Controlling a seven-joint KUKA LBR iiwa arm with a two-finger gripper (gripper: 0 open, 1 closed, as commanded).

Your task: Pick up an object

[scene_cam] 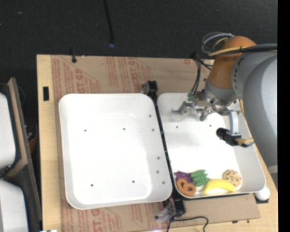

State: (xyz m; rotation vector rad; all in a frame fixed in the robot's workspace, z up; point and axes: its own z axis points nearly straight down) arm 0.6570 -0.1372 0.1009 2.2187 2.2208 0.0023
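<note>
Curved yellow banana point(218, 187), round speckled cookie point(231, 178)

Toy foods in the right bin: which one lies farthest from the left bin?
The round cookie with dark chips, beyond the yellow banana, green broccoli and purple grapes.

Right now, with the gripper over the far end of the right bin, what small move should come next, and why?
Probably carry the gripper toward the near edge of the right white bin. The yellow toy banana, round chip cookie, green leafy toy and purple grapes all lie there, far from it.
</note>
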